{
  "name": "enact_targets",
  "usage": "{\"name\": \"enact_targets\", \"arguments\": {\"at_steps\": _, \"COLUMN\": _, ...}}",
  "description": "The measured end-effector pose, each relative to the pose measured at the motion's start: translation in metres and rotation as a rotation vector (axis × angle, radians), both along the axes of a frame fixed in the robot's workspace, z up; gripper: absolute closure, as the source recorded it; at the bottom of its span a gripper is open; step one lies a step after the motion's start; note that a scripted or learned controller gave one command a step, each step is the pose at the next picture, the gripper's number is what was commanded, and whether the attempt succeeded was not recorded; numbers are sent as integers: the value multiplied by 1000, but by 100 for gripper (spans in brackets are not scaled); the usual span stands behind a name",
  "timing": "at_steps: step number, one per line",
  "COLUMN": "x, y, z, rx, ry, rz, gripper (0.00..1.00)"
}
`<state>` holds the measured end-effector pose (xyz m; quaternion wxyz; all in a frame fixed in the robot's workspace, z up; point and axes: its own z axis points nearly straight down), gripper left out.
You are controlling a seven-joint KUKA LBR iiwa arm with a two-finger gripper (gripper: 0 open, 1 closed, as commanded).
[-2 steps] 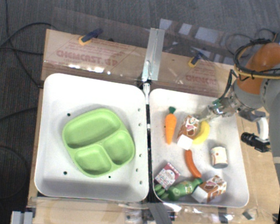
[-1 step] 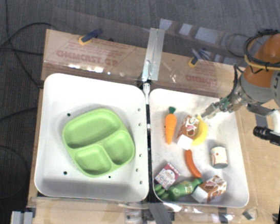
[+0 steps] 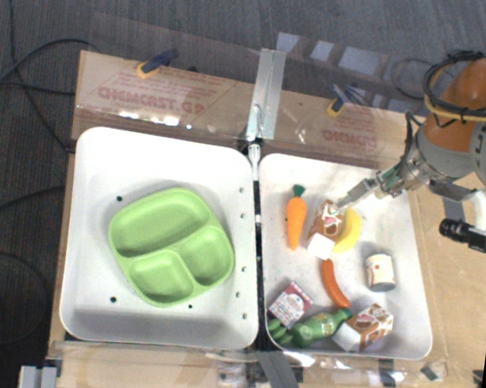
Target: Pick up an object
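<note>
The right bin [image 3: 418,258] holds several toy foods. An orange carrot [image 3: 295,219] lies by its left wall, with a brown and white carton [image 3: 325,230] and a yellow banana [image 3: 349,231] just to the right. A white cylinder [image 3: 380,271], a red-orange sausage shape [image 3: 334,285], a pink carton [image 3: 289,305], a green bottle [image 3: 315,326] and a brown carton [image 3: 372,324] lie nearer the front. My gripper [image 3: 342,201] slants down from the upper right, its tip just above the brown and white carton and the banana. Nothing shows in its grasp.
The left bin [image 3: 104,160] holds a green divided plate [image 3: 172,247]. A metal divider [image 3: 265,102] stands between the bins at the back. The arm's orange band [image 3: 478,87] and grey wrist sit over the right bin's far right corner.
</note>
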<state>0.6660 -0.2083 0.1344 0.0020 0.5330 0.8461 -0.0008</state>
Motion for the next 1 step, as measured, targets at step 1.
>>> {"name": "enact_targets", "arguments": {"at_steps": 1, "x": 0, "y": 0, "z": 0, "rx": 0, "ry": 0, "rz": 0, "gripper": 0}}
